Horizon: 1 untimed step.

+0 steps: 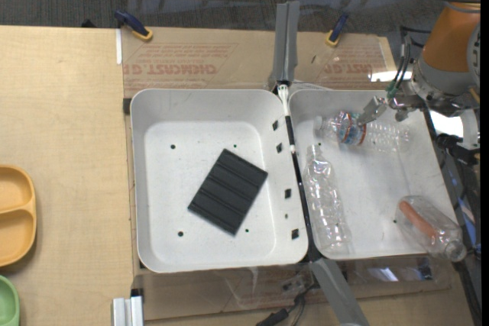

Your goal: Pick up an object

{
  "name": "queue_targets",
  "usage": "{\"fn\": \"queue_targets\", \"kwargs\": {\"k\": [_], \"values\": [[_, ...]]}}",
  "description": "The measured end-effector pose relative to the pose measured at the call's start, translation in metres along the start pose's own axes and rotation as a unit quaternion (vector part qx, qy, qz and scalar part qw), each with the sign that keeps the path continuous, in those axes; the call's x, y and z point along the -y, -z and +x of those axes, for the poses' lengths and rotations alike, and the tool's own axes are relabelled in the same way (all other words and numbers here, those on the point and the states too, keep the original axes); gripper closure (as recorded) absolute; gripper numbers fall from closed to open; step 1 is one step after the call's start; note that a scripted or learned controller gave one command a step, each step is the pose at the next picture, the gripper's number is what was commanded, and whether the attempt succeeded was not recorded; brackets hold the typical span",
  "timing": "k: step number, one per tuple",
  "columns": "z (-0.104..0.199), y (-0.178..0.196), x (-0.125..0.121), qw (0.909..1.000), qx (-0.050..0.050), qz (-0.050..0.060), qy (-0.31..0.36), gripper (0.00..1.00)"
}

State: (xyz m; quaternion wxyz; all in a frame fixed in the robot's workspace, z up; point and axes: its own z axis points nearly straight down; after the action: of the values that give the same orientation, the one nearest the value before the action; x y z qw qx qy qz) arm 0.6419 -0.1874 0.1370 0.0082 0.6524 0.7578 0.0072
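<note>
The right bin [378,183] holds three clear plastic bottles. One crushed bottle [325,198] lies along the bin's left wall. A second bottle [370,132], with a red and blue label, lies near the back. A third bottle [428,224], with something orange-red inside, rests at the front right corner. A black ridged rectangular pad [228,191] lies slantwise in the left bin [139,164]. My gripper [382,108] hangs over the back right of the right bin, just above and right of the labelled bottle. Nothing is visibly held.
A grey divider post [284,42] stands behind the seam between the bins. Cardboard with two clamps [134,25] [336,31] lies behind the bins. An orange tray [14,214] and a green dish [6,303] sit at the far left of the wooden bench.
</note>
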Motion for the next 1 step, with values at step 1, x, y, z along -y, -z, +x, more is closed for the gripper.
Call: {"fn": "queue_targets", "kwargs": {"k": [1], "values": [[0.0258,-0.0196,-0.0174,0.9991,0.009,-0.008,0.041,0.0]]}}
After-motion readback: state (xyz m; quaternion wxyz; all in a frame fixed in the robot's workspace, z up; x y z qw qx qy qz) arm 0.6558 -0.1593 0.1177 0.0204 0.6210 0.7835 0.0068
